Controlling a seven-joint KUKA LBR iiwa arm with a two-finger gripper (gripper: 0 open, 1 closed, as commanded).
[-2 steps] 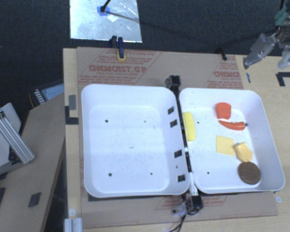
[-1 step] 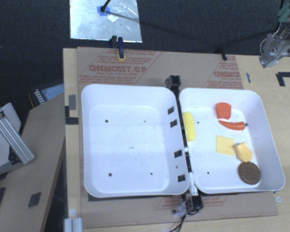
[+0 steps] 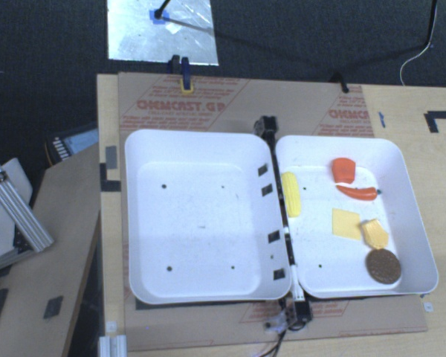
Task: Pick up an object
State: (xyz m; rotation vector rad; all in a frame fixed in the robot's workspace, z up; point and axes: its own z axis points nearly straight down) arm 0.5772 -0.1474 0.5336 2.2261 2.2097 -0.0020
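Six toy foods lie in the right bin (image 3: pixel 409 192): corn cob (image 3: pixel 291 193), orange piece (image 3: pixel 343 169), red chilli (image 3: pixel 358 193), cheese slice (image 3: pixel 346 224), yellow chunk (image 3: pixel 375 233), brown cookie (image 3: pixel 383 265); nothing looks picked yet, so the whole grasp remains, and the claw's state I cannot tell

Arm pose, pincer state: cannot tell from camera view.
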